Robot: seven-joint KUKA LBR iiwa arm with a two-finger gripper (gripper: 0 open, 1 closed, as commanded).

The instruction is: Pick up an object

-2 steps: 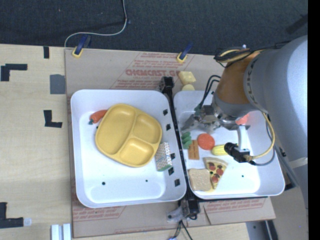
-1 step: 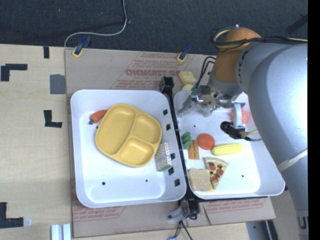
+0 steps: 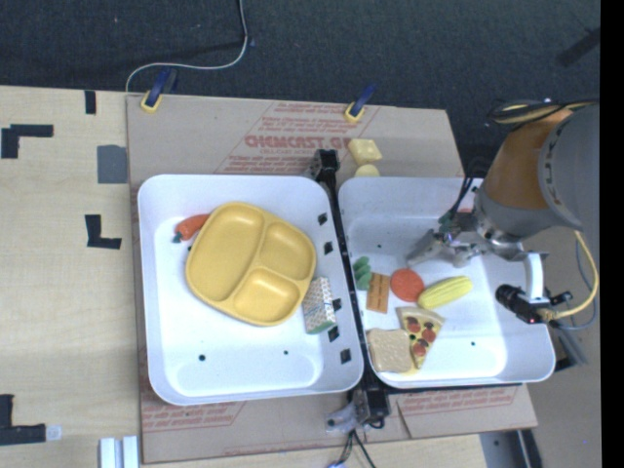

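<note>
In the right bin (image 3: 507, 359), tool (image 3: 444, 247) hangs just above the corn (image 3: 446, 290) and tomato (image 3: 407, 284), grip state unclear, nothing visibly held; approach step, next move needs a centred descent on one item.

Your pick candidates, right bin (image 3: 487, 359).
You have a corn cob (image 3: 445, 291) lying flat beside a red tomato (image 3: 407, 284); an orange carrot stick (image 3: 378, 293) and a green piece (image 3: 362, 271) sit left of those; a pizza slice (image 3: 421, 331) overlaps the bread slice (image 3: 389, 350) near the front wall.
</note>
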